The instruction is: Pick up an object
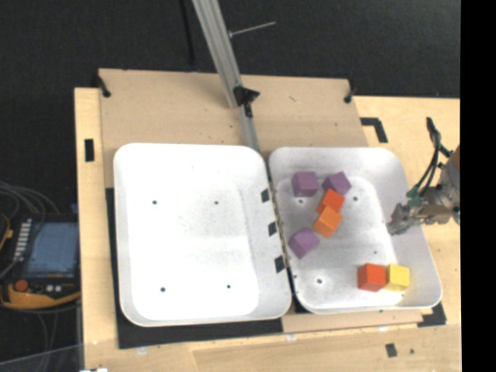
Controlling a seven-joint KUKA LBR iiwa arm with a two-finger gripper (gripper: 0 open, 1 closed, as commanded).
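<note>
The right bin (387, 169) holds several small blocks. Two purple cubes (305, 183) (338, 183) sit near its back, and a third purple cube (304, 242) lies by the left wall. Two orange blocks (329, 212) are stacked or touching in the middle. A red-orange cube (373, 277) and a yellow cube (399, 276) sit side by side at the front right. My gripper (403, 217) hangs at the bin's right rim, with the arm entering from the right edge. It stands apart from every block.
The left bin (190, 231) lies beside the right one. A slanted metal pole (221, 49) rises from the bench behind the bins. A blue-screened pendant (46, 254) with cables sits off the bench at the left.
</note>
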